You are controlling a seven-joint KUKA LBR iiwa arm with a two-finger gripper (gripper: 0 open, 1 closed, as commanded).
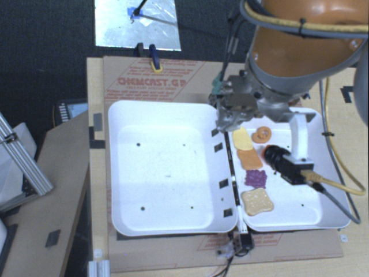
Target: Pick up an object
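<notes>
So, starting at the near end of the right bin (305, 212): a little slice of toy toast (257, 201) lies flat and a bit skewed, close to the divider between the two bins. Just past it is a purple lumpy piece (255, 178), maybe grapes, too small to be sure. Next comes an orange slab (250, 158), flat, with its long axis running roughly near to far and leaning a little toward the right at the near end. Touching its far edge is a yellow slice (242, 138), also lying lengthwise near to far, with its far end pointing up toward the jaws. A small round orange disc (263, 134) sits just beside it on the right. All five pieces make a loose line along the left side of that bin.

The jaws hang right over the far end of the yellow slice, by the divider. I honestly can't tell whether they're open or shut, or gripping anything.

The left bin (161, 172) sits alongside, both on printed cardboard (153, 81) on the table (63, 172). The arm (300, 39) looms over the far right, and a shiny foil sheet (138, 13) lies farthest back.
</notes>
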